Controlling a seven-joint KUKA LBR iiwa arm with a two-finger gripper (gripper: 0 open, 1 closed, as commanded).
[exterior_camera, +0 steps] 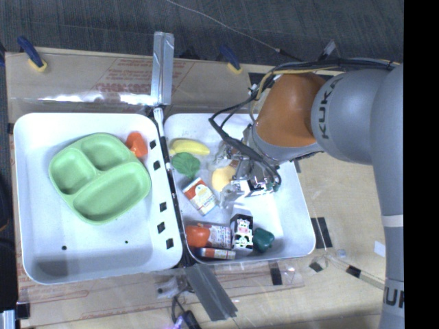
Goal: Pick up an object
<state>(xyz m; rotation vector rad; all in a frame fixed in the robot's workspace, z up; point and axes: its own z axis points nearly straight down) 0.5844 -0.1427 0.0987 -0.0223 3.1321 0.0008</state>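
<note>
At frame left sat the green divided plate. Right of centre, in the right bin, a pale yellow lemon lay just beside the claw, whose state I cannot tell. The lemon looked light, smooth, likely slippery; best gripped across its middle.

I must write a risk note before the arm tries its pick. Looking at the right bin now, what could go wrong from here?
1. The small things lie crowded: the yellow banana, green leafy toy, pale yellow lemon-like piece and small orange-and-white carton are close together, so a descent may nudge a neighbour.
2. The gripper hangs beside the pale piece; an off-centre grasp might slip.
3. Black cables loop near the wrist and could snag.
</note>
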